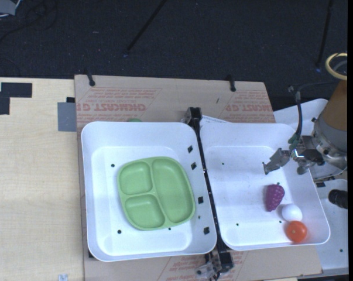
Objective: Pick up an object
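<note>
Purple grape bunch (pixel 274 196) lies in right bin (pixel 240 227), toward its 4 o'clock corner. White egg (pixel 291 212) sits just beside it at 4 o'clock; orange ball (pixel 296 232) touches the egg at 6 o'clock. Gripper (pixel 290 160) hangs at 1 o'clock of the grapes, apart from them, fingers spread, nothing between. Left bin (pixel 100 157) holds a green divided plate (pixel 156 193).

Red print on cardboard sheet (pixel 164 101) under the bins, upside down, reading roughly "CHEMCAST"; repeated at right
</note>
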Controlling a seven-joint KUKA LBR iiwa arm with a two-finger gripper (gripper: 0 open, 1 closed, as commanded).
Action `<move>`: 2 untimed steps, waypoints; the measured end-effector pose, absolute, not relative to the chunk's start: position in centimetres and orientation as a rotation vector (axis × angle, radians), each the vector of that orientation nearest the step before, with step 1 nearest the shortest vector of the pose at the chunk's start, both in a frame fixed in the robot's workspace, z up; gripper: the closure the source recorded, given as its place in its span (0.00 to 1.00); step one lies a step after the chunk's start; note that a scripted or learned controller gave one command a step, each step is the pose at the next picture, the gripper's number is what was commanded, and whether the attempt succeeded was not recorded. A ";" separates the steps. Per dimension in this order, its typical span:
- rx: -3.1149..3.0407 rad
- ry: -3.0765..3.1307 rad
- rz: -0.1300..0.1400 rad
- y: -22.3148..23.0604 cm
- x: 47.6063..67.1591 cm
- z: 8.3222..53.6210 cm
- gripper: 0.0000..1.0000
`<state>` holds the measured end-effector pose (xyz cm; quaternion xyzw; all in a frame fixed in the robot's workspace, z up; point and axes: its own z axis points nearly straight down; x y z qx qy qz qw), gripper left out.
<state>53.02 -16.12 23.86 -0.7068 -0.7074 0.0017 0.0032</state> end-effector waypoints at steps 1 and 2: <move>-2.217 -2.216 0.006 -16.7 53.6 18.9 0.00; -2.217 -2.216 0.006 -17.3 54.1 13.4 0.00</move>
